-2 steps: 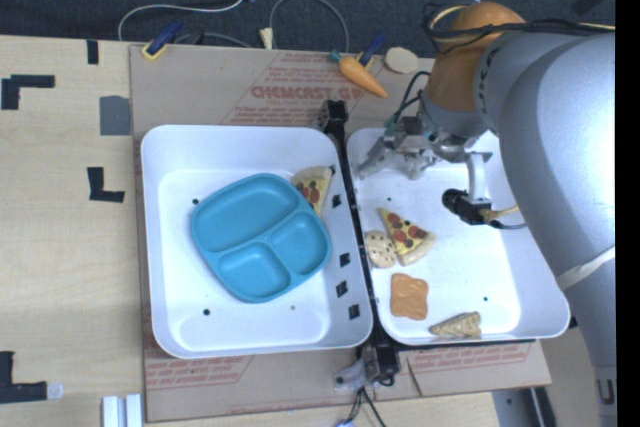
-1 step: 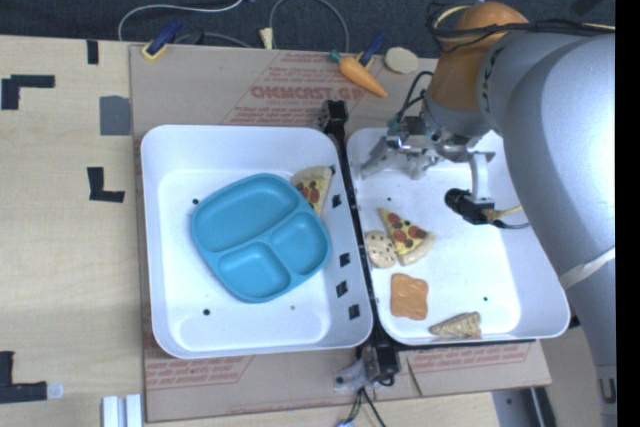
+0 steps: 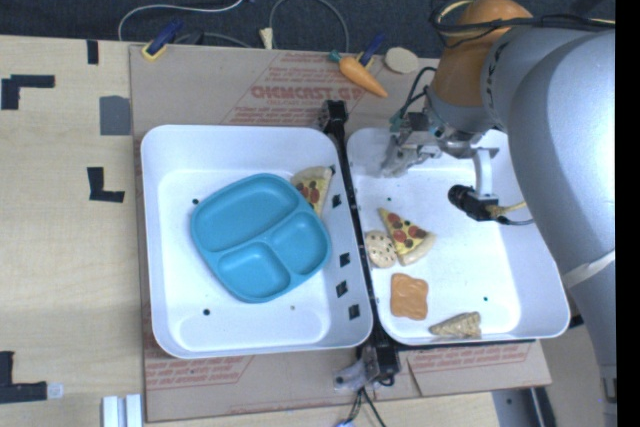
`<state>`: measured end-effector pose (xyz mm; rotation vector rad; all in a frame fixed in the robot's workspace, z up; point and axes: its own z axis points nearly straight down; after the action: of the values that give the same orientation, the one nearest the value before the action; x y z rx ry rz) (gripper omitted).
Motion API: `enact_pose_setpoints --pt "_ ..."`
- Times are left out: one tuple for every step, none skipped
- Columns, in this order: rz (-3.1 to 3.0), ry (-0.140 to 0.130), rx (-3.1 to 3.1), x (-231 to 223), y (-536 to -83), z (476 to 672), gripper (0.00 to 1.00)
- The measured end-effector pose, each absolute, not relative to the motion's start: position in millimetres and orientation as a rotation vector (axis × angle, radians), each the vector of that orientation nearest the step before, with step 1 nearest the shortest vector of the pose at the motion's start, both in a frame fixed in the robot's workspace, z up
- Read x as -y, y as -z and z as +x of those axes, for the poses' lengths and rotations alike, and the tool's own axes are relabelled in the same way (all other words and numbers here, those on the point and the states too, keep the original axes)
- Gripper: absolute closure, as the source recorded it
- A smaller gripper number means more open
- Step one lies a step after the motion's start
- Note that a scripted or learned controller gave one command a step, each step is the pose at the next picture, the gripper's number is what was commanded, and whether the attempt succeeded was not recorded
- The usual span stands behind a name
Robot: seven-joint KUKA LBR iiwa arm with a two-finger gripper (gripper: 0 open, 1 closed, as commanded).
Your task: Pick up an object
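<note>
A single fixed camera is looking down from above the bench at a slant, taking in both white bins: the left bin (image 3: 160,215) and the right bin (image 3: 530,285) are lying side by side mid-frame. The arm (image 3: 560,115) is reaching in from the right, looming large and near the lens.
</note>
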<state>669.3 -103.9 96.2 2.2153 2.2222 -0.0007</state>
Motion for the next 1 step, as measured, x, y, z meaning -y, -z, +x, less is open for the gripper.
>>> enact_pose_setpoints --pt "2.215 0.002 -2.222 103.9 -95.5 669.1 0.00"
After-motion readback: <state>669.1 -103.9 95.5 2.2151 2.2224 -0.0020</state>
